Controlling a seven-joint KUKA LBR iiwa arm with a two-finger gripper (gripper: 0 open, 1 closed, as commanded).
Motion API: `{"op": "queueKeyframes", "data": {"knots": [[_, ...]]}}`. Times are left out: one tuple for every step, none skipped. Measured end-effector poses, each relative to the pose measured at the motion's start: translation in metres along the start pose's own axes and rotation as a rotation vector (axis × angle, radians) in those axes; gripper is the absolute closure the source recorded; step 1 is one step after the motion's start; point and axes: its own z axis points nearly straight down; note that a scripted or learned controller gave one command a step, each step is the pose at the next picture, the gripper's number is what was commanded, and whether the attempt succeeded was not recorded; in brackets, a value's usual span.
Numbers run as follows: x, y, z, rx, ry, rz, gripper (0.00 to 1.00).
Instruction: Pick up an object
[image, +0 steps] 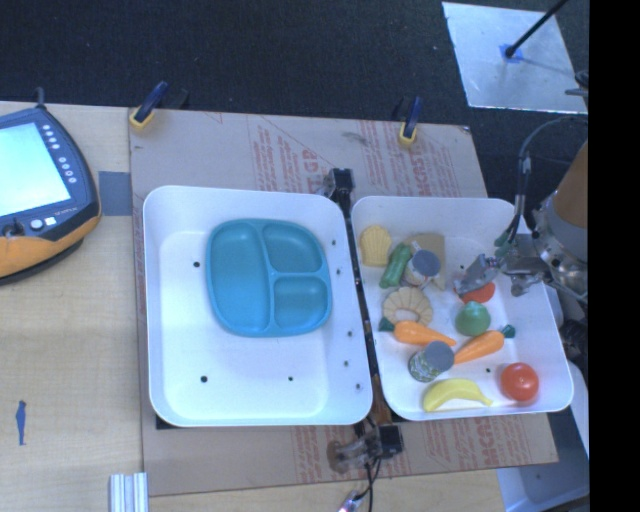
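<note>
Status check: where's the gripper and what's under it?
Gripper low in right bin, over a red toy. Grasp unconfirmed. Green ball and carrot crowd close.

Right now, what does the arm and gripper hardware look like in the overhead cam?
Grey metal gripper with short grey fingers and a boxy, blocky body. Behind it the arm shows a grey wrist and an orange band. A thin dark cable loops alongside it.

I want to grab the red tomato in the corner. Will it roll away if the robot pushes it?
Probably. The tomato looks round and smooth, so a nudge may roll it. The bin wall beside it should stop it soon. It looks like a plastic toy, likely light.
</note>
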Motion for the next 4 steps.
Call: {"op": "queueKeyframes", "data": {"knots": [[-0.016, 0.023, 0.106, 0.002, -0.001, -0.001, 0.0], [-0.02, 0.119, 0.102, 0.0, -0.002, -0.001, 0.0], [-0.02, 0.119, 0.092, 0.004, -0.001, -0.006, 1.0], [0.027, 0.102, 0.017, -0.003, 0.0, 0.0, 1.0]]}}
